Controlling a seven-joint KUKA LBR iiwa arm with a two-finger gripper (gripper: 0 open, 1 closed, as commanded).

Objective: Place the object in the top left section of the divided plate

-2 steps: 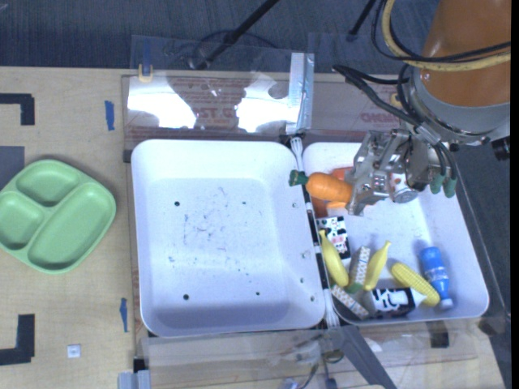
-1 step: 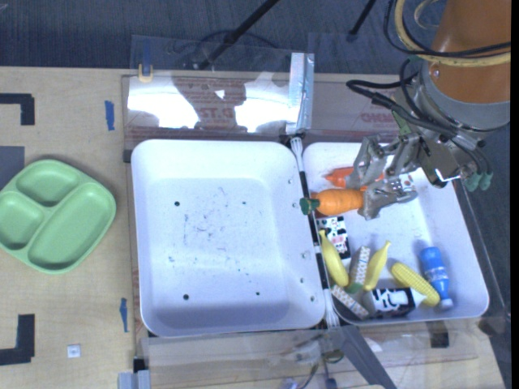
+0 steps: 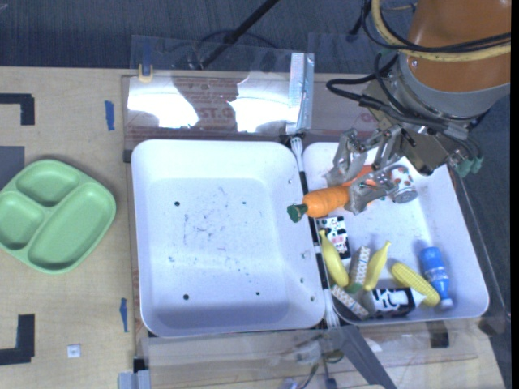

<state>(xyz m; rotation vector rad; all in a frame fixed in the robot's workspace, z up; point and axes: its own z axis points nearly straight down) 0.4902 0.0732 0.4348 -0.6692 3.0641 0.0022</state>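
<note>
1. The carrot (image 3: pixel 328 200) sits at the gripper (image 3: pixel 366 181), seemingly pinched at its thick end between closed fingers, above the right bin's (image 3: pixel 462 209) left edge.
2. The plate (image 3: pixel 55 215) lies far left of the gripper, on the surface (image 3: pixel 65 104) past the left bin (image 3: pixel 219 233).
3. Carry high over both bins, stop above the plate's far-left pocket, then release low.
4. The arm (image 3: pixel 454 31) reaches in from the right, wrist tilted down.

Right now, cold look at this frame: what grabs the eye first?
The orange carrot with its green top, lying across the divider between the two white bins, right at the gripper. Next, the green divided plate sitting alone on the bench at far left, apart from the bins. Then the clutter in the right bin: yellow corn, a blue bottle.
</note>
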